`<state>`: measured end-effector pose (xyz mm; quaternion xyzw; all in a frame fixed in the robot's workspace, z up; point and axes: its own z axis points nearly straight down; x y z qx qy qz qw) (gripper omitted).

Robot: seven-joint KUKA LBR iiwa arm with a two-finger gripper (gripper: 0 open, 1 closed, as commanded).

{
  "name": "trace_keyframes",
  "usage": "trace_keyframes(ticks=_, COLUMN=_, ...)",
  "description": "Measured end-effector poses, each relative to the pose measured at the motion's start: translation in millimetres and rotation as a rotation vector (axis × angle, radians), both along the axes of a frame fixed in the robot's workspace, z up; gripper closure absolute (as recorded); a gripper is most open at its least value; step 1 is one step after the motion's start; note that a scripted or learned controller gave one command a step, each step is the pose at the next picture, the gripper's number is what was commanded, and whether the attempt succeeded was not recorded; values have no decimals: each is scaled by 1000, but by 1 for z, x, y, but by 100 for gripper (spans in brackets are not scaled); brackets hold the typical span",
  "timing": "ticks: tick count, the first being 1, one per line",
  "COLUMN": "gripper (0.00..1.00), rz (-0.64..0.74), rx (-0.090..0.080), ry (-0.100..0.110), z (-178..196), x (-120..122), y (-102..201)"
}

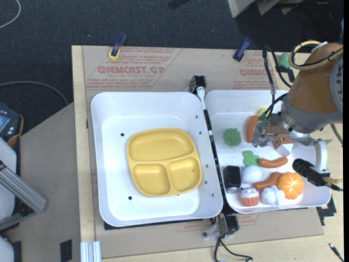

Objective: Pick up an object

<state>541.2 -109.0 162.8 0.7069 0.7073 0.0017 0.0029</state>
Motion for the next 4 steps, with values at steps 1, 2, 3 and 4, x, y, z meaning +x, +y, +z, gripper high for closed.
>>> trace_keyframes(ticks=1, gripper=100, rz=0, rx=-1, ry=-3, z=61, x=1, y=-8)
trace_keyframes(ticks=2, gripper=100, rz=0, rx=1, ry=3, z=62, x=2, y=-8)
trace_keyframes(ticks=3, gripper=100, rz=4, rx=4, ry=9, z=64, x=-17, y=39)
trace_keyframes(ticks=4, gripper=100, rz=-2, rx=1, ry=7, z=60, x=-15, y=22)
